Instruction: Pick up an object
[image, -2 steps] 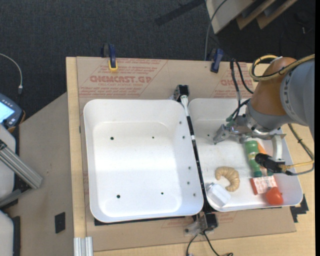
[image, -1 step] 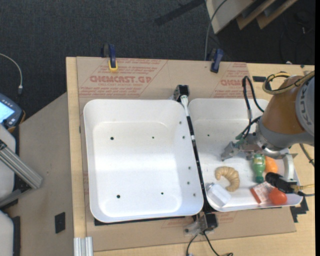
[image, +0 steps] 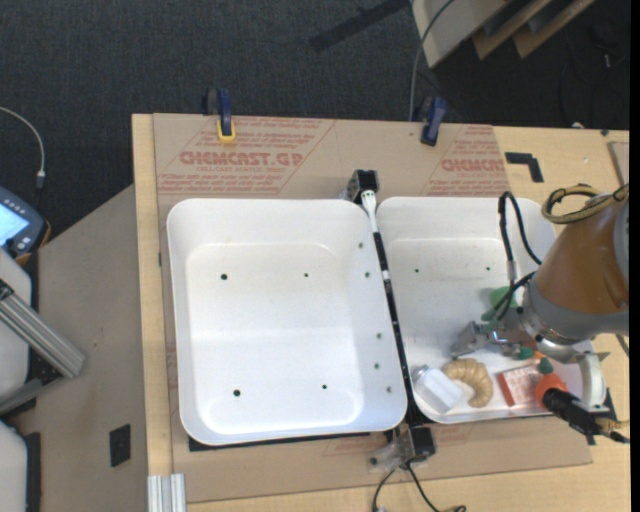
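Observation:
My gripper (image: 474, 340) hangs low over the front part of the right bin (image: 440, 235), reaching in from the right under the orange-banded wrist. Just in front of it lies a tan croissant-shaped object (image: 473, 381). A white rounded piece (image: 437, 389) sits to the left of that object, in the bin's front-left corner. A red and white packet (image: 519, 385) lies to its right, and a small orange thing (image: 548, 381) is beside the packet. A green object (image: 497, 298) peeks out behind the gripper, partly hidden by the arm. I see nothing held in the gripper.
The left bin (image: 190, 300) is a shallow white tray, separated from the right bin by a dark strip (image: 384, 290). Both stand on a cardboard-covered bench (image: 300, 150) with blue clamps (image: 432, 118) at the back edge.

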